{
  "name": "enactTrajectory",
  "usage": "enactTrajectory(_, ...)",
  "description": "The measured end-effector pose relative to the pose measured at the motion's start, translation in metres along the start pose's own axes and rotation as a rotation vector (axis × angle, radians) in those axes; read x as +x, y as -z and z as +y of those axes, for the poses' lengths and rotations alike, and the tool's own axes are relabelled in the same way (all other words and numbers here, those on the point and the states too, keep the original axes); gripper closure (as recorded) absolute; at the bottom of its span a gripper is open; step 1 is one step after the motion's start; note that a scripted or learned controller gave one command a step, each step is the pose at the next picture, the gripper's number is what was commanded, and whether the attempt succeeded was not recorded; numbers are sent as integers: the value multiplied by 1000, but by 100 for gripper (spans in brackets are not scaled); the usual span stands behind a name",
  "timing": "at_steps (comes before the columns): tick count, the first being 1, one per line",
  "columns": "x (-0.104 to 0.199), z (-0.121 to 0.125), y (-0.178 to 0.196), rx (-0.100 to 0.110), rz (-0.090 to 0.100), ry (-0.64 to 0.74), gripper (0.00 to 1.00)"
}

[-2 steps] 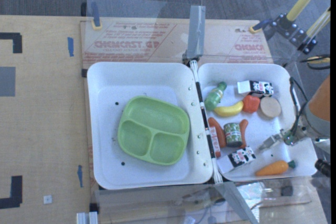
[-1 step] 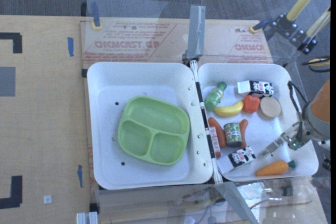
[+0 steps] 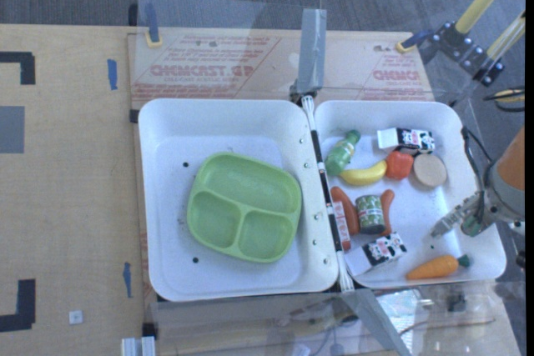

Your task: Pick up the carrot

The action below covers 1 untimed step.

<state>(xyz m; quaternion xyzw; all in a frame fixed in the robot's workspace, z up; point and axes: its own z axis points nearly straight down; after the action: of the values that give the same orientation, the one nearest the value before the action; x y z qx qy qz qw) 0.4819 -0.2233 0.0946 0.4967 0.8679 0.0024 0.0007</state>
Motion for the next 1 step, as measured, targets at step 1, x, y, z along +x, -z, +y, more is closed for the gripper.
enactTrajectory(1,0,0,0,0,0,0,0)
